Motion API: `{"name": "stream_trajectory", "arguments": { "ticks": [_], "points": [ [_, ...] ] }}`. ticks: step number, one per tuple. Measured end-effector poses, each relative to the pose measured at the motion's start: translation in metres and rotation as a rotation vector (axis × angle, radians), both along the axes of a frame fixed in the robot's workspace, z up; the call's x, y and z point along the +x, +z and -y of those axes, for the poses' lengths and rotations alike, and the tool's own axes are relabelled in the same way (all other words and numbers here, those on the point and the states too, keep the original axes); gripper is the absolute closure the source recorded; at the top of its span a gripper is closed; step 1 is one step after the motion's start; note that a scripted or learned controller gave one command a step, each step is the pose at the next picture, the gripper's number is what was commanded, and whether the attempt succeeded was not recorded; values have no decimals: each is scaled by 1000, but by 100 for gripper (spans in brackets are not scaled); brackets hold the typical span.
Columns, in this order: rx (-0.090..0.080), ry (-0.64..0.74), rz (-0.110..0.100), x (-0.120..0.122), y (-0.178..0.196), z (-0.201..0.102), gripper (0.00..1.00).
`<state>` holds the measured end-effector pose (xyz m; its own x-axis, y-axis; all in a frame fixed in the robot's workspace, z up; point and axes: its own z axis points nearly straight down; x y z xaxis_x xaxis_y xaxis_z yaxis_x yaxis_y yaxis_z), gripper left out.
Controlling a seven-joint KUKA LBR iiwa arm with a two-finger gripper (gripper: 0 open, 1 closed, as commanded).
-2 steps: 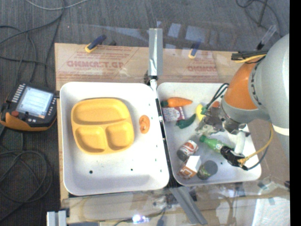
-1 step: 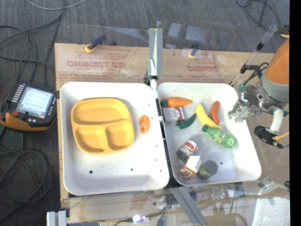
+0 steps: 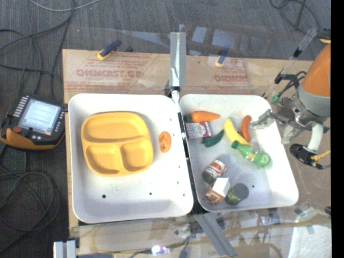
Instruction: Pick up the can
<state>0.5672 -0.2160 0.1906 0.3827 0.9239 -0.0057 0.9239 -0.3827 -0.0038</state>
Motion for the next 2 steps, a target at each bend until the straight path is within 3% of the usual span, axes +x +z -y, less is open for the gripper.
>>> {"name": "stream_trajectory", "arguments": {
  "ticks": [1,2],
  "points": [
    [4,-191,-1,-74,-91,-70,0],
    [-2,-310,0,-22,-69,-21,0]
  ]
}}
